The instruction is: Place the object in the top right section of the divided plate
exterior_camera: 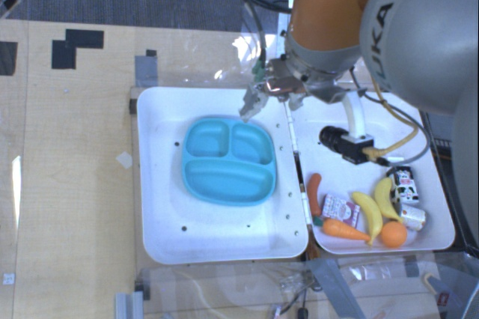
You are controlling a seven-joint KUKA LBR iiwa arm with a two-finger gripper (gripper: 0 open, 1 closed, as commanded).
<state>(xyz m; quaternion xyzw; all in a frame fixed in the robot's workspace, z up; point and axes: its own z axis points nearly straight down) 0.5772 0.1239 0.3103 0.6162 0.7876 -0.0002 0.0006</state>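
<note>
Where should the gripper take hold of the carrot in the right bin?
Grip the carrot across its thick middle, coming straight down from above. It lies flat, leafy end left, tip toward the orange; the pink carton crowds its upper side.

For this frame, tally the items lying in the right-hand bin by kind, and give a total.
Bananas: 2
Carrot: 1
Orange: 1
Sausage: 1
Pink carton: 1
Cow-print milk carton: 1
Small white container: 1
Total: 8
</note>
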